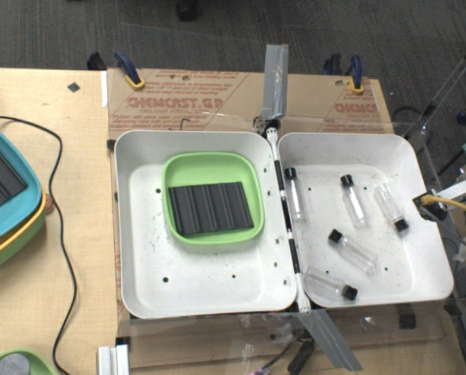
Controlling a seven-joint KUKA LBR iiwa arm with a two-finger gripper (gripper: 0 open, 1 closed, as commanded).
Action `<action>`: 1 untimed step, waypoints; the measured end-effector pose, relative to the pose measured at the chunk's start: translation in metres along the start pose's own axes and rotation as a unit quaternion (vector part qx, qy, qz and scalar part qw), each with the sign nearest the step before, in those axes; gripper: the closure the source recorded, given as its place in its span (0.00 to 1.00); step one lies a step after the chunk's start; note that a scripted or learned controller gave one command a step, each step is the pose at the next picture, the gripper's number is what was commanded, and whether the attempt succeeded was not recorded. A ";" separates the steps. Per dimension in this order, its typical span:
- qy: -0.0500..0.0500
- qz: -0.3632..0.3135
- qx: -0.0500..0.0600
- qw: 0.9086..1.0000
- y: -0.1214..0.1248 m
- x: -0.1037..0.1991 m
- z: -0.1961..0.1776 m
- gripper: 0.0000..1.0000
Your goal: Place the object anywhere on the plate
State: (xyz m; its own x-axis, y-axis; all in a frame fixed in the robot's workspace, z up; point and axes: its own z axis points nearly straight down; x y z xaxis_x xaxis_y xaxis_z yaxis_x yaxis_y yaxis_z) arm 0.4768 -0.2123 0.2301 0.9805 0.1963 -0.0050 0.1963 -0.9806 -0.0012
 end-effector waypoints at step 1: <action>0.000 0.000 0.000 1.000 0.010 -0.002 -0.004 0.00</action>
State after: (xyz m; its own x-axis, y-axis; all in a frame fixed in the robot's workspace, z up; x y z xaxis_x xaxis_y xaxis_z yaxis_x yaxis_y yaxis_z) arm 0.4769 -0.2220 0.2341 0.9806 0.1962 -0.0048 0.1962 -0.9806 -0.0016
